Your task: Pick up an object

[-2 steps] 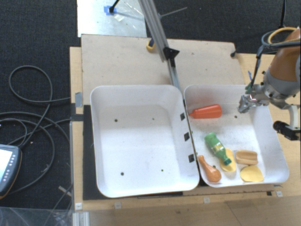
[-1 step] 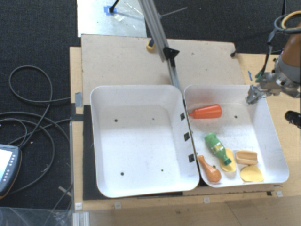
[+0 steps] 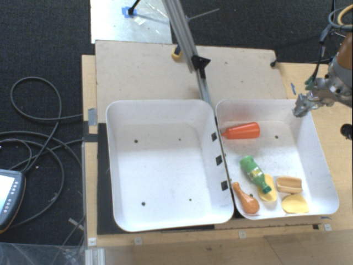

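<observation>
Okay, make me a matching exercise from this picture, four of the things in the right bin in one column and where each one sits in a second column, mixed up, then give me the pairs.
Things
1. orange carrot-shaped toy
2. green plastic bottle
3. tan hot dog bun toy
4. orange-brown drumstick toy

Places
A. near edge of the bin, by the divider wall
B. far part of the bin, lying alone
C. middle of the bin, lying slantwise
D. toward the near right corner, above a yellow piece

Pairs: 1-B, 2-C, 3-D, 4-A

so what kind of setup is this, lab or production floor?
Likely a robotics lab grasping rig: two shallow white bins on a board bench, toy food such as a green bottle in the right bin, loose cables on dark carpet, and the arm's claw at the right bin's rim.
</observation>
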`<state>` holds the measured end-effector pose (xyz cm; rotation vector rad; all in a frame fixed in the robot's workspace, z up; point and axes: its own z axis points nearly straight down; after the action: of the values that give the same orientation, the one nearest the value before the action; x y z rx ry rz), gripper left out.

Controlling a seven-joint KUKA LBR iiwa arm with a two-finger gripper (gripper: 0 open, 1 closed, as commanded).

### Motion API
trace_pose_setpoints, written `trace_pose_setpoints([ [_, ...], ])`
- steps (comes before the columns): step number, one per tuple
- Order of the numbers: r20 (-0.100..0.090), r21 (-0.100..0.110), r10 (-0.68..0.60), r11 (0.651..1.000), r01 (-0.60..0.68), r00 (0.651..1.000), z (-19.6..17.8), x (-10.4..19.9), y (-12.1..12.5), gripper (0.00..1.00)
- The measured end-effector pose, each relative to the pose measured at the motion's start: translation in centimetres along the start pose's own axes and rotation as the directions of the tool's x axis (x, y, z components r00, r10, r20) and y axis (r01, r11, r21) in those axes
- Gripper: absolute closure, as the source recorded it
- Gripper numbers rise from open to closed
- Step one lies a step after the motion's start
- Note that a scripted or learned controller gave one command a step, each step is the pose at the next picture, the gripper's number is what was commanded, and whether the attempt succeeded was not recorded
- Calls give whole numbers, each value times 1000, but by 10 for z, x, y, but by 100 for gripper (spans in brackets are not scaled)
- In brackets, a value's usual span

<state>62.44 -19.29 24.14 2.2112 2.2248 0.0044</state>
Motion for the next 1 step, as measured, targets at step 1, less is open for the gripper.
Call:
trace_pose_setpoints([
  [1, -3, 4, -3, 1000, 3, 1000, 9, 50, -12, 100],
])
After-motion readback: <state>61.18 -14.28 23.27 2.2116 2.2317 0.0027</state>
